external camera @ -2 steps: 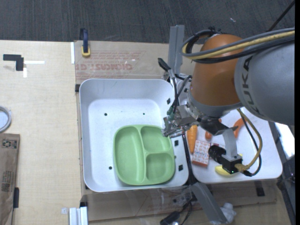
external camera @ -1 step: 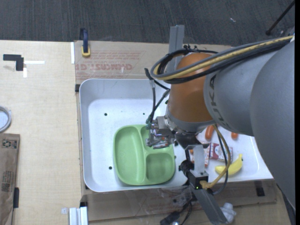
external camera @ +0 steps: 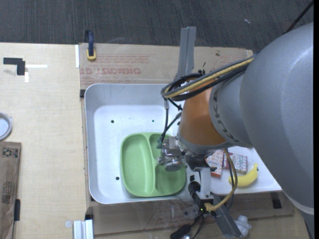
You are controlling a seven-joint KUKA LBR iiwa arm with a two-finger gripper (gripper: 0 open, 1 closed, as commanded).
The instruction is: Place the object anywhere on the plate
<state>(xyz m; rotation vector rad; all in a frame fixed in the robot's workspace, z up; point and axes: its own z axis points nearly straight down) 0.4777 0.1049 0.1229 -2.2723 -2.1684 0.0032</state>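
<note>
A light green divided plate lies in the front part of the left white bin. My gripper hangs low over the plate's right compartment, beside the divider, with the grey arm and its orange band right above it. The wrist hides what is under the gripper, so whether any object is there cannot be made out. In the right bin lie a yellow banana and a small red-and-white patterned box.
The arm's bulk covers most of the right bin. Cables loop off the wrist over the bins' shared wall. A grey post stands behind the bins. A tape roll lies at the bench's far left.
</note>
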